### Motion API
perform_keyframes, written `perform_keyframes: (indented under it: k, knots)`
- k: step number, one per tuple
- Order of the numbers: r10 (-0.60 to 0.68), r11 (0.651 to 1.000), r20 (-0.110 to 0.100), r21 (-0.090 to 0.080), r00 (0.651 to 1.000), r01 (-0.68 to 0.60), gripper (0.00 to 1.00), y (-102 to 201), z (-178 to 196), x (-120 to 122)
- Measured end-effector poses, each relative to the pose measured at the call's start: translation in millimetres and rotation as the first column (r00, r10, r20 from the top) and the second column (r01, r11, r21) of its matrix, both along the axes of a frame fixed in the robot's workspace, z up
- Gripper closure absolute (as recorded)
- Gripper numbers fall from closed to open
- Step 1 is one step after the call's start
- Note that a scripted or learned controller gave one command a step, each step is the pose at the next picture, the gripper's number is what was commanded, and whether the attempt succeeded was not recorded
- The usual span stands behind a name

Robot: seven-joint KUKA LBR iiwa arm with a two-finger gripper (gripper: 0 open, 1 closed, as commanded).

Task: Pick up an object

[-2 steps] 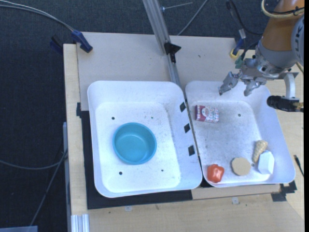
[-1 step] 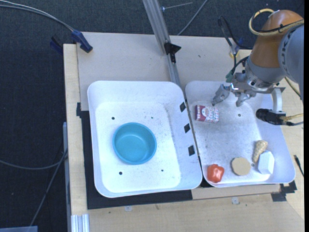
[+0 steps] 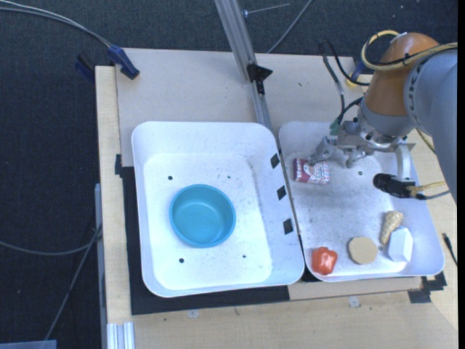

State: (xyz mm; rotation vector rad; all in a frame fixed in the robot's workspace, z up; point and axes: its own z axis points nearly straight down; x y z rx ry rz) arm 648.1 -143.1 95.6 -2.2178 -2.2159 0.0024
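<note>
Camera view: I look down at a slant on the table [image 3: 189, 86] and its two white bins.
My arm: my grey arm [image 3: 436, 86] with its orange band reaches in from the right of the view, over the far end of the right bin [image 3: 341, 217].
My pincer: the pincer [image 3: 336, 151] hangs over the far part of the right bin. I cannot tell from here whether it is wide or narrow, and I see nothing held in it.
Nearest thing: a red-and-white packet [image 3: 311, 171] lies flat on the bin floor, just beside my pincer, to its left and a little nearer the camera. I cannot tell whether we touch.
Near end of the right bin: well apart from my pincer, toward the camera, a red pepper-like piece [image 3: 324, 259], a round tan disc [image 3: 362, 250], a pale beige lump [image 3: 391, 226] and a white block [image 3: 400, 244] sit in a loose row. The lump and the block are just beside each other.
Left bin: far to my pincer's left, the left bin [image 3: 145, 144] holds a blue bowl [image 3: 203, 215], upright, mouth up.
</note>
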Motion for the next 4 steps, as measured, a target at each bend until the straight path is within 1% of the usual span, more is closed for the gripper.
perform_keyframes:
  k: [1,2,3,4]
  knots:
    - [0.001,1.0,0.01,0.0,1.0,-0.001,1.0,0.7,18.1,3.1]
    - [0.001,1.0,0.009,-0.003,1.0,-0.001,1.0,-1.2,61.7,3.3]
    - [0.002,1.0,0.01,-0.003,1.0,-0.002,1.0,2.1,125.9,5.5]
    - [0.003,1.0,0.012,-0.003,1.0,-0.003,1.0,2.6,181.4,6.6]
